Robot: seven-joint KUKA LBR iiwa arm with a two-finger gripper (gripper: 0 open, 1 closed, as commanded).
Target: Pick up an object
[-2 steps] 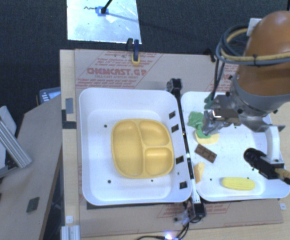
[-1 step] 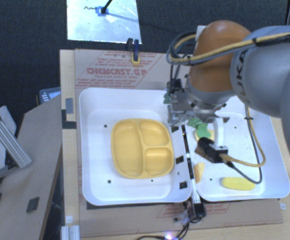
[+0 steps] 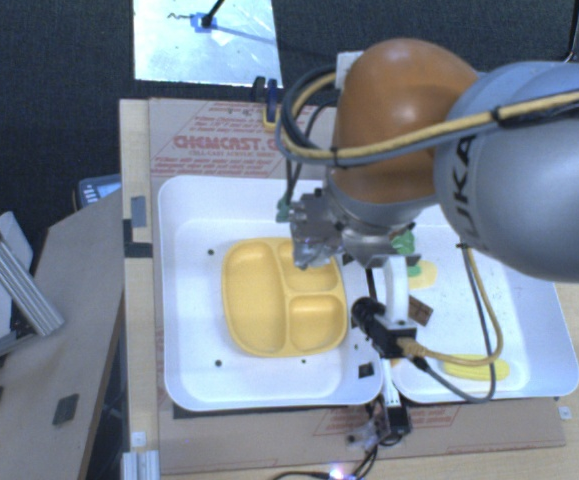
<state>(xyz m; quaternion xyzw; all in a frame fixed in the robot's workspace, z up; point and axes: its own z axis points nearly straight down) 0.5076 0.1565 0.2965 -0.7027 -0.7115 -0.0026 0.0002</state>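
A yellow divided plate (image 3: 274, 298) lies in the left white bin (image 3: 184, 268), slightly tilted toward the bin's centre wall. My gripper (image 3: 312, 244) hangs low over the plate's far right corner, under the orange wrist band; the arm hides how it meets the plate. In the right bin (image 3: 544, 328) lie a yellow banana-like piece (image 3: 476, 370) near the front, a small brown piece (image 3: 421, 312), a pale yellow piece (image 3: 422, 270) and a green piece (image 3: 405, 239) partly under the arm.
The arm's grey body covers much of the right bin's far side. Cables and a black connector (image 3: 384, 336) trail over the wall between the bins. Printed cardboard (image 3: 219, 140) lies behind the bins, and an aluminium rail (image 3: 9, 278) stands at the left.
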